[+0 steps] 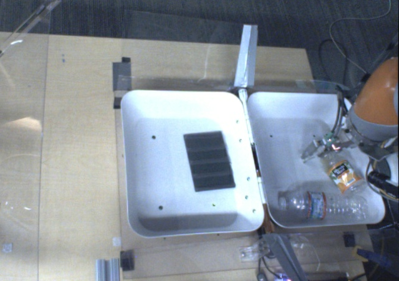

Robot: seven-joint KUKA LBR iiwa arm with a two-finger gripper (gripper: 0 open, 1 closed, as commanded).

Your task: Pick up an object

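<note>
In the right bin (280,111), my gripper (319,148) hangs low over the floor, reaching in from the right under the orange band (377,99). Its fingers stand open with nothing between them. Just below and right of it lies a small yellow and black packet (343,174), apart from the fingertips. Along the bin's front wall a clear plastic bottle (321,205) with a blue label lies on its side. In the middle of the left bin (143,118) a dark ridged block (209,161) lies flat.
A metal post (246,55) rises behind the seam between the two bins. Cables (355,30) run at the back right. A clear panel (25,118) covers the bench to the left.
</note>
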